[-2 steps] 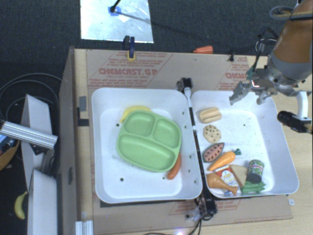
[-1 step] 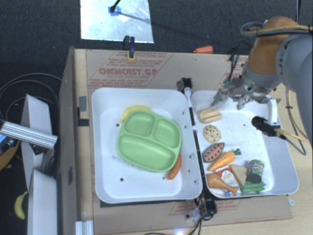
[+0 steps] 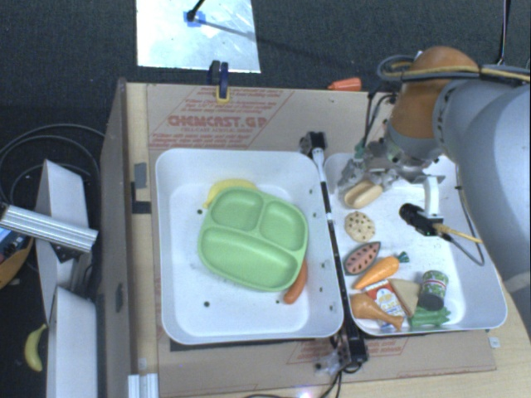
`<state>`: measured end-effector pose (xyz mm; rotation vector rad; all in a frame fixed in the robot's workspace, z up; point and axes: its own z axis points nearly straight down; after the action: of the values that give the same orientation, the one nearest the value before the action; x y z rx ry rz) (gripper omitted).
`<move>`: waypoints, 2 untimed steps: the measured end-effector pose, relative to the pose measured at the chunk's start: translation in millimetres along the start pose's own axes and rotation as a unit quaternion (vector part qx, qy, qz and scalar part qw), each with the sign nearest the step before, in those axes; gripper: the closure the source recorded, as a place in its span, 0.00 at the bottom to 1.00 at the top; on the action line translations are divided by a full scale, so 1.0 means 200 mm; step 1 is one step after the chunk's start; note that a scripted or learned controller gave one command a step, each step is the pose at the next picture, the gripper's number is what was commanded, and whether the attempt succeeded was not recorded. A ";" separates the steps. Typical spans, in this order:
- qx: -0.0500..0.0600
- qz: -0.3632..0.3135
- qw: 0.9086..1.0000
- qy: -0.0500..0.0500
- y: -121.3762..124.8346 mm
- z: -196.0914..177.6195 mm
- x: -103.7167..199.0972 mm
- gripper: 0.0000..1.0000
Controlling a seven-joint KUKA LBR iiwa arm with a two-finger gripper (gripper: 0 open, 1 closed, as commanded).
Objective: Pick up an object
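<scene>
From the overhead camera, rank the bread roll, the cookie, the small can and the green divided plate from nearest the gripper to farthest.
1. Bread roll: right bin, just below the gripper.
2. Cookie: right bin, a step further down.
3. Small can and green divided plate: too close to call; the can sits in the right bin's lower right, the plate in the left bin.
</scene>
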<state>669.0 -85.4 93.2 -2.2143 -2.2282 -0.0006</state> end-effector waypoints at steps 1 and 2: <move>-0.001 0.000 1.000 -0.001 0.00 0.04 0.01 0.00; -0.003 0.000 1.000 -0.001 0.01 -0.02 0.00 1.00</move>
<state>670.2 -84.5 96.5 -2.2174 -2.2320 -0.0054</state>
